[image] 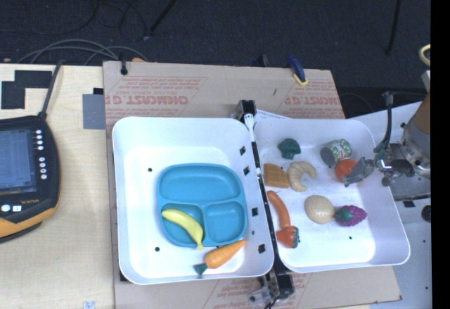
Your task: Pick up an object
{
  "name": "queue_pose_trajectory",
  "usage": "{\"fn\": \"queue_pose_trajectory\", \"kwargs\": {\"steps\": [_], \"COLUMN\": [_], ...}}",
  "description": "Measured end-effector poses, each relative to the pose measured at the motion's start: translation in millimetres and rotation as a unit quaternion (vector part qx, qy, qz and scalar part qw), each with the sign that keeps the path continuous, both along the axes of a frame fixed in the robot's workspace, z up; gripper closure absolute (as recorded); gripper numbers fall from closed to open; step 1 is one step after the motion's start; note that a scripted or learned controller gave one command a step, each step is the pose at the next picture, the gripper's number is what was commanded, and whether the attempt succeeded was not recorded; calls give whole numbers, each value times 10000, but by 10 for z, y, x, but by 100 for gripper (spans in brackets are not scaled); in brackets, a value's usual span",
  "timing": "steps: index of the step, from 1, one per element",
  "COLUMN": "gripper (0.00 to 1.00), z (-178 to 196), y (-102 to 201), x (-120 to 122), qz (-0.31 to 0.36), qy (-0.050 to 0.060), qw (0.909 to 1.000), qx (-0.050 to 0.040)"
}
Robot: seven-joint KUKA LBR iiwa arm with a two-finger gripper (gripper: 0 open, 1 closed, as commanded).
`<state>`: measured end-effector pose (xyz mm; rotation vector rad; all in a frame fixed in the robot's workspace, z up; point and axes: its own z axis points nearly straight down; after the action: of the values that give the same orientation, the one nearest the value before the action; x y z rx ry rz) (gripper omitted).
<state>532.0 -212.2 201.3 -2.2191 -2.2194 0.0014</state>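
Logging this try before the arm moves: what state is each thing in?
Yellow toy banana: lying in the blue divided plate.
Orange toy carrot: on the left bin's floor, against the plate.
Red toy tomato: in the right bin, beside the hand.
Purple toy grapes: lying free.

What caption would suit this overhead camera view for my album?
Robot claw beside a tomato in the right bin; banana on blue tray in the left bin.

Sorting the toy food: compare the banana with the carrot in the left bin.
The banana is yellow and curved; the carrot is orange, straight and tapered, with a dark green top. The banana lies inside the blue divided tray; the carrot lies on the bin floor against the tray's near edge. Both are long and in the left bin.
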Motion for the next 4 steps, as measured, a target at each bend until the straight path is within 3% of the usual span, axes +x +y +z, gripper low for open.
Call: {"fn": "queue_pose_trajectory", "kwargs": {"steps": [1,2,3,4], "gripper": [0,100,100,100], "z": [-1046,-892,-1110,968], "y": [-2,-29,637,1295], "x": [-180,-170,-341,-539], "qz": [-5,-17,4,28], "qy": [1,-15,-46,-86], "qw": [10000,10000,10000,10000], "qx": [0,-5,-18,-3]}}
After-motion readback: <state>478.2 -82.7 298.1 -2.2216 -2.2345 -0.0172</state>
